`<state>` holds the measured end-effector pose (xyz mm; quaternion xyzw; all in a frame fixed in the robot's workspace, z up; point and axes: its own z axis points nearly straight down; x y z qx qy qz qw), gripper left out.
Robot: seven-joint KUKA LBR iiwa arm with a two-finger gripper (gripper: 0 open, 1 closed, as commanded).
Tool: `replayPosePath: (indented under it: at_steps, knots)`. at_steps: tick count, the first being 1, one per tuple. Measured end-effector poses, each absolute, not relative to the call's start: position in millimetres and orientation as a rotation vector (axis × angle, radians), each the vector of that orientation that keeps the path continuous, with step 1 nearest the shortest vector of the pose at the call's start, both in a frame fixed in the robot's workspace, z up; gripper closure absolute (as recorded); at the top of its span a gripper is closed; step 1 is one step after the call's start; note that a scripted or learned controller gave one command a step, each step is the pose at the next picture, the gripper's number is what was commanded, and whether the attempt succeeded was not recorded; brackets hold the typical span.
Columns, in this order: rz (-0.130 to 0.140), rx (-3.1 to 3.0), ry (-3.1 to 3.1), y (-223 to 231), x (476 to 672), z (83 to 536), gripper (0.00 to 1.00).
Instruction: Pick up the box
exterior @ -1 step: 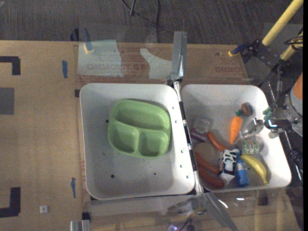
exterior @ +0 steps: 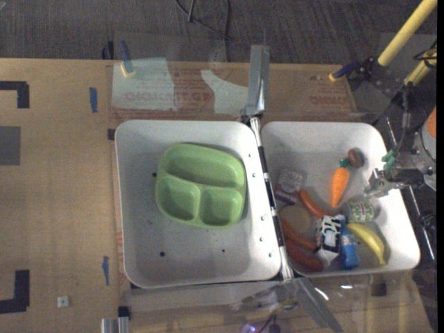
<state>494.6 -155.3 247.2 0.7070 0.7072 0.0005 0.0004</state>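
We take the green divided plate (exterior: 202,185) as our landmark; it lies in the left bin (exterior: 132,255), and nothing else shares that bin with it. Behind the plate, past the bin's far rim, a flat cardboard sheet (exterior: 159,92) carries printed lettering, but it is too faint under the clear film for us to read.

To the right of the plate, across the metal divider, the right bin (exterior: 312,141) holds the clutter. The box (exterior: 330,232), a small dark carton with white and blue printing, lies toward that bin's near edge, right of the plate and a little nearer the camera. It touches the sausages (exterior: 300,245) on its left and sits just beside the banana (exterior: 370,241) on its right. We cannot make out its print. A carrot (exterior: 339,184) and a small green-labelled tub (exterior: 362,210) lie just behind it.

Farthest right of the plate, the gripper (exterior: 386,180) hangs at the bin's right rim, apart from the box. We cannot tell how its jaws stand, and nothing shows in them.

We judge the task barely begun: the box rests unlifted, so approach, grasp and lift all remain.
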Motion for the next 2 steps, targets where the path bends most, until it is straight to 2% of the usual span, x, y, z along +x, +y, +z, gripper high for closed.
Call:
replayPosePath:
  at_steps: [1,2]
  knots:
    - [0.000,2.423,1.996,-167.1,521.4,435.4,1.00]
    - [0.001,2.513,1.882,-64.4,547.5,435.0,1.00]
